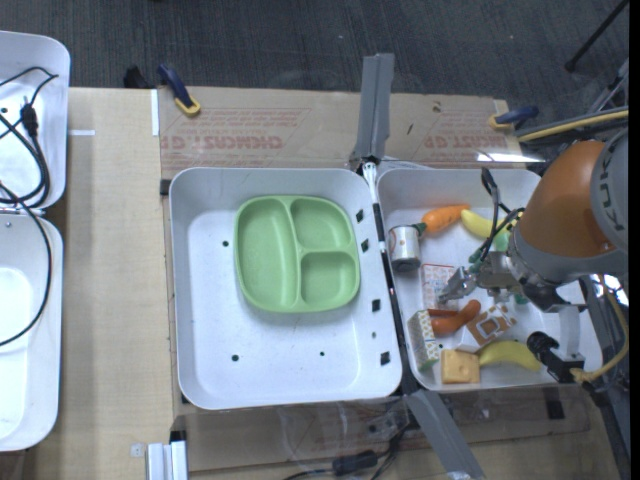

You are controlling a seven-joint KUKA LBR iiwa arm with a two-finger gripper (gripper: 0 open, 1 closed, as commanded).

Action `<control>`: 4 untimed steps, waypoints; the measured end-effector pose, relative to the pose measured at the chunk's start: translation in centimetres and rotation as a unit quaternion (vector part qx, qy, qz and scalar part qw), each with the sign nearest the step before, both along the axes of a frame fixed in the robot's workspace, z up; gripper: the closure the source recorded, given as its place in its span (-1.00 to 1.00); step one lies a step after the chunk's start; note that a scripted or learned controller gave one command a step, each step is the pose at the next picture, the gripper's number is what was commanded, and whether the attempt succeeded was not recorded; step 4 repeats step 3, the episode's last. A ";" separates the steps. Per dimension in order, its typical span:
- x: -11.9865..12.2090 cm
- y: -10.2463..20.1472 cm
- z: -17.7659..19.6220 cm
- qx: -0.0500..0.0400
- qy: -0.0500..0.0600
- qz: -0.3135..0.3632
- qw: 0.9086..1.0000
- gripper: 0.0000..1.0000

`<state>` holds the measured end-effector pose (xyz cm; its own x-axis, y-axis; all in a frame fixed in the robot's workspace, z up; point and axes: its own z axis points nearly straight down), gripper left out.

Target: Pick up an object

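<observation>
Orange carrot [455, 319] just below the end effector [462, 284]

Pale green divided plate [297, 253] in white bin [200, 368] — right of plate: orange carrot [443, 217], yellow banana [511, 355], silver can [404, 245].

Place: a robotics lab or test cell, not a home or shop.
Bench: a plain wooden bench [110, 268] with a sheet of printed cardboard [300, 128] laid along its far edge, held by spring clamps [178, 90] at the far corners.
Bins: two shallow white bins [200, 348] side by side, split by a grey divider [375, 108].
Arm: a grey industrial arm with an orange band [560, 208] reaching in from the right edge.
Props: toy food and a green sectioned plate [297, 253] as test items.
Wiring: loose black cables [25, 158] at the left edge.
Floor: dark carpet [300, 18] beyond the far edge.
</observation>
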<state>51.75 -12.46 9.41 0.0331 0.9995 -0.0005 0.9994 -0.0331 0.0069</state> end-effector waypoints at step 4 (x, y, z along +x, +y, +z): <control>0.0 0.1 0.6 0.003 0.003 -0.001 1.000 -1.00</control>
